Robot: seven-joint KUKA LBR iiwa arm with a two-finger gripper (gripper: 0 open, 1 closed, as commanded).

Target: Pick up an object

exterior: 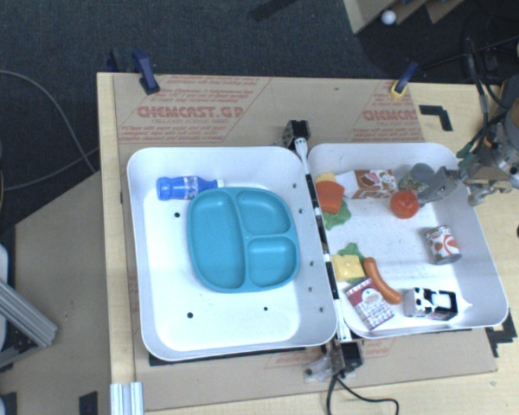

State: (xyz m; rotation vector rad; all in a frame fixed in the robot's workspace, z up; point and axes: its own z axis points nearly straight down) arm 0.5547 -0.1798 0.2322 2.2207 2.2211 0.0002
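Gripper (426, 180) sits low at about 1 o'clock in the right bin (489, 271), just beside a red ball (405, 204) at its 7 o'clock; contact possibly, view too coarse. Finger state: cannot tell. Small can (442, 244) lies at 5 o'clock of the ball. Left bin (147, 232) holds blue tray (242, 238) and bottle (183, 187).

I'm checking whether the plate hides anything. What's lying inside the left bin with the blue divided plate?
Beside the blue divided plate lies a small blue bottle, touching its upper-left rim, in the left bin. Whatever is beneath the plate is covered.
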